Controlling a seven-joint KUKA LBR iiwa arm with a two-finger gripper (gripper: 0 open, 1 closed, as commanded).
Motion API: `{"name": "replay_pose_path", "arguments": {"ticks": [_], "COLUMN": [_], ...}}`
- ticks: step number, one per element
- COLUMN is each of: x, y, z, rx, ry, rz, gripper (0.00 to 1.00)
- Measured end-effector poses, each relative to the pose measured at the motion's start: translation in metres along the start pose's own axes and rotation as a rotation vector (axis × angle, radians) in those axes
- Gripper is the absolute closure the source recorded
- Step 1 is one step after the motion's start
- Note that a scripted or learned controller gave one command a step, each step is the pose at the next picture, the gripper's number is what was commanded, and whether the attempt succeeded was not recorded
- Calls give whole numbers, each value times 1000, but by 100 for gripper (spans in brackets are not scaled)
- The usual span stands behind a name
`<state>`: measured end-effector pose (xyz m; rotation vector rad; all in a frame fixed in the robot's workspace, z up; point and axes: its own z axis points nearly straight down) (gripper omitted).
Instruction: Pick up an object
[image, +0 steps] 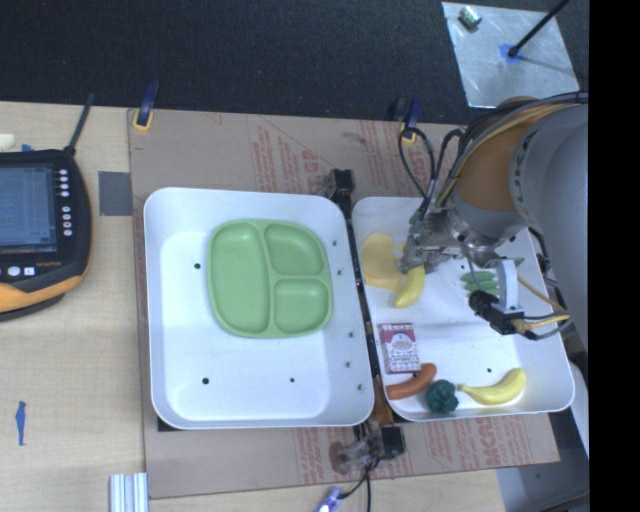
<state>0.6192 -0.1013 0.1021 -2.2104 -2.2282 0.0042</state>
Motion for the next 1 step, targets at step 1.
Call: {"name": "replay_pose_path", "arguments": {"ticks": [1], "x": [55], "y": [-14], "z": [-90], "rx": [-2], "ry": [1], "rz": [4], "gripper": [100]}}
